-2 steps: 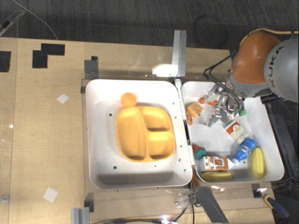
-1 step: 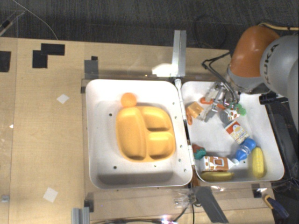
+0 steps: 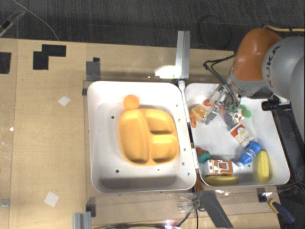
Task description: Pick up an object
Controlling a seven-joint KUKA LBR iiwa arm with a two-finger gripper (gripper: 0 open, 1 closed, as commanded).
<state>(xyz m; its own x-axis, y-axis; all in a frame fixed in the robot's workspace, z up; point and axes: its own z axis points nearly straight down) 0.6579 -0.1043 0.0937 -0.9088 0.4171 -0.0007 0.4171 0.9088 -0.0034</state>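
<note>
My gripper (image 3: 219, 118) hangs over the upper left part of the right bin (image 3: 281, 142), open, with nothing between its fingers. An orange toy (image 3: 198, 112) lies just left of it. Just to its right are a green piece (image 3: 243, 111) and a small red-and-white carton (image 3: 242, 134). Lower in that bin lie a blue bottle (image 3: 249, 153), a yellow corn cob (image 3: 262, 165), a banana (image 3: 220, 179), a brown carton (image 3: 220, 166) and a green-and-red toy (image 3: 203, 154).
The left bin (image 3: 102, 142) holds a yellow divided plate (image 3: 145, 136) and a small orange ball (image 3: 131, 101). A metal post (image 3: 183, 51) stands behind the wall between the bins. The arm's orange band (image 3: 252, 56) rises at the right.
</note>
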